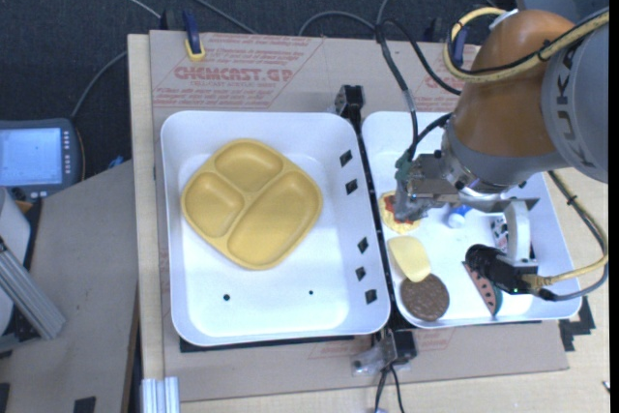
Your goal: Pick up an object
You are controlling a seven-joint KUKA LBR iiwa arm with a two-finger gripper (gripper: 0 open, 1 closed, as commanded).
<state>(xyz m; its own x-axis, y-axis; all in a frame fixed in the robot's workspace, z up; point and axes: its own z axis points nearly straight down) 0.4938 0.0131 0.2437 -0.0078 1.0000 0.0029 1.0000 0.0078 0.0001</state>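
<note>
Cardboard-topped bench [242, 63] on dark carpet held two shallow white bins side by side. Right bin [556, 218] had several small items: one pale yellow rounded piece [409, 257], one brown ridged disc [425, 297] touching it below, one dark wedge with a red edge [491, 278], plus something red-orange [390, 206] right by the gripper [413, 193] (partly hidden, shape unclear). Gripper sat low at that bin's left side, just above the yellow piece; finger spread: cannot tell. Left bin [193, 305] held one yellow three-compartment plate [252, 203], smooth plastic.
</note>
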